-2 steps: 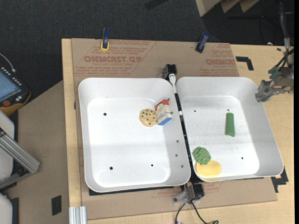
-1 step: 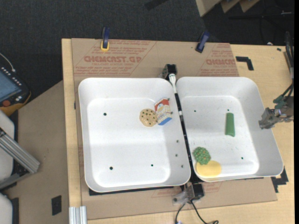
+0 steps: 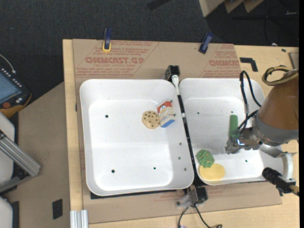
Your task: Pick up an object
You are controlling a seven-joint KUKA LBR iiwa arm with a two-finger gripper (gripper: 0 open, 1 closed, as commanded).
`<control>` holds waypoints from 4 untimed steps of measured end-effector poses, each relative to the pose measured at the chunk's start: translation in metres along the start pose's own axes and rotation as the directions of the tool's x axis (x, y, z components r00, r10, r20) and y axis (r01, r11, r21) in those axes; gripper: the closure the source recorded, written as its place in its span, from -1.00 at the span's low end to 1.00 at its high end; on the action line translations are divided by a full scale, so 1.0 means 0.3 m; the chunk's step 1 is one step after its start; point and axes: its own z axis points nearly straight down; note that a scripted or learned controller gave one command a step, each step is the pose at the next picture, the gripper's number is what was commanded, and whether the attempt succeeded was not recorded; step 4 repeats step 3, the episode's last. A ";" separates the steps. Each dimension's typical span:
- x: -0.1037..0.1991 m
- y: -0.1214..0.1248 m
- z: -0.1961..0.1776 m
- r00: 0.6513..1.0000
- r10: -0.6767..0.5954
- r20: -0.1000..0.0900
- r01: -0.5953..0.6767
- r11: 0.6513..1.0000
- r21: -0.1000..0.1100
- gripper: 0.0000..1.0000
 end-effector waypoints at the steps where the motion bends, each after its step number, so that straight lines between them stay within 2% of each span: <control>1: -0.043 0.012 -0.406 1.000 0.002 0.012 -0.001 1.000 -0.030 1.00; 2: 0.116 0.005 0.117 1.000 0.000 0.001 0.000 1.000 -0.003 1.00; 3: 0.291 0.011 -0.636 1.000 -0.005 0.007 0.005 0.999 -0.036 1.00; 4: 0.291 0.011 -0.636 1.000 -0.005 0.007 0.005 0.999 -0.036 1.00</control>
